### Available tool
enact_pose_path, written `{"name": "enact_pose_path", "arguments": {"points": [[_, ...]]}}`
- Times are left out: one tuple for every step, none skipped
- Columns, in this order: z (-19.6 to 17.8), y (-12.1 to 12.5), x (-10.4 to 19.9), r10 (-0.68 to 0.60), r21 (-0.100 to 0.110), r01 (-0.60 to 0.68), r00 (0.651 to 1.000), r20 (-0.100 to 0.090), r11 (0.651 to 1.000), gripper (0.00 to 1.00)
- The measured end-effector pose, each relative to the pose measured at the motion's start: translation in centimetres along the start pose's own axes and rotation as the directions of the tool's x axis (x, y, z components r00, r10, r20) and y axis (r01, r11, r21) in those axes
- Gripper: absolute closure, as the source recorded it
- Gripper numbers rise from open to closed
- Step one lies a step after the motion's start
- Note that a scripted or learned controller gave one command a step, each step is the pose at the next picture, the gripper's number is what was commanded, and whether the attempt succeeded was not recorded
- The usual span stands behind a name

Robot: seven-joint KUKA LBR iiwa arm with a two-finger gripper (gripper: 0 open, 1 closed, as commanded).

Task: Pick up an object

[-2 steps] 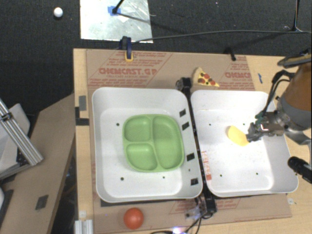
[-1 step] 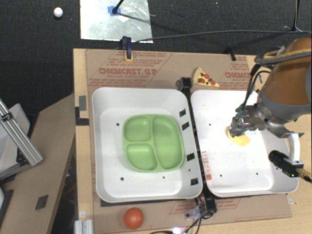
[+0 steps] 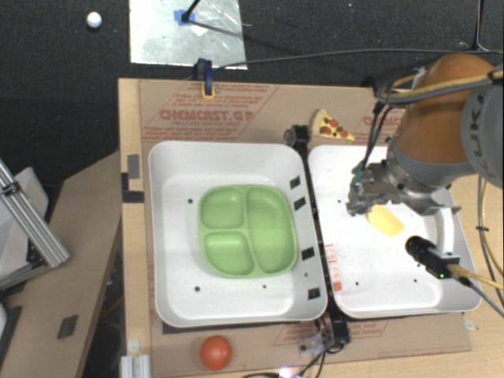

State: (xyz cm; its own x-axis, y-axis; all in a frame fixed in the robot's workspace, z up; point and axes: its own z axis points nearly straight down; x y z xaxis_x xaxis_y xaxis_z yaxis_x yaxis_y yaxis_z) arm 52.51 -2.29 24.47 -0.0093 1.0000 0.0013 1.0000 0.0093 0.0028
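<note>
A yellow object (image 3: 386, 221) lies in the right bin (image 3: 378, 290), just at four o'clock from the hand (image 3: 361, 198), which hangs low over the bin floor; how its grip stands cannot be told. The step appears to be the approach, with nothing lifted. Next, the hand likely must shift onto the object. At nine o'clock, a green divided plate (image 3: 246, 230) fills the left bin (image 3: 177, 211).

Dark floor (image 3: 47, 77) around a brown cardboard-topped bench (image 3: 236, 109), silvery sheet (image 3: 185, 26) behind, white ball (image 3: 94, 20) nearby.
</note>
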Motion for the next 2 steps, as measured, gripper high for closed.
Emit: {"name": "enact_pose_path", "arguments": {"points": [[0.3,0.4,4.9,0.000,0.001,0.000,1.000,0.000,1.000,1.00],[1.9,1.9,10.4,0.000,0.002,0.000,1.000,-0.001,1.000,1.00]]}}
